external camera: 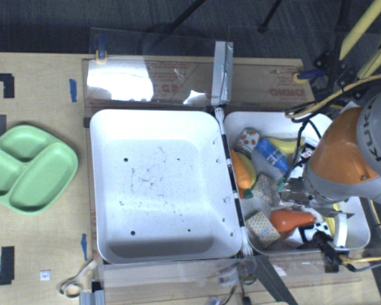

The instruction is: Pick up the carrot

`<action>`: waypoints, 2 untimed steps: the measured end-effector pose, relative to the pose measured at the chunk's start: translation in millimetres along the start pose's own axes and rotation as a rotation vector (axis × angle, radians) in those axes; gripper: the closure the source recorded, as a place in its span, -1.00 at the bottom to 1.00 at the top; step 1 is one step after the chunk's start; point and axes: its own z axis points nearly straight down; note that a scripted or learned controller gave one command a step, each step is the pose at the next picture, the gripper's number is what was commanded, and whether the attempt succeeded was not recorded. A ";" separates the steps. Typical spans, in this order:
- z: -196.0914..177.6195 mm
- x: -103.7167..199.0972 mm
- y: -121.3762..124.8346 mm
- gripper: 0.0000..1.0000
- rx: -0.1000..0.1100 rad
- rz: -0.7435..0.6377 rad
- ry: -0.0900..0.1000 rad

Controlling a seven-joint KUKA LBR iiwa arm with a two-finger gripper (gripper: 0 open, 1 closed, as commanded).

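The left bin [155, 183] is seen beside the right bin [359, 230], the two being parted by a shared wall. The grey arm [343, 151], with its orange band, is extended over the right bin's far side. A green divided plate [28, 167] is set on the bench well apart from the right bin, beyond the left bin. Inside the right bin, the gripper [295, 196] is lowered at the middle; whether it is open or closed cannot be told. The carrot [292, 220] is laid just beside the gripper, toward the right bin's near wall. A blue bottle [270, 157] and a patterned block [261, 227] are also found in the right bin.
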 end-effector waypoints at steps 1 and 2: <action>-53.0 -30.3 1.0 1.00 0.015 0.289 -0.006; -53.0 -30.1 1.0 -1.00 0.015 0.288 -0.006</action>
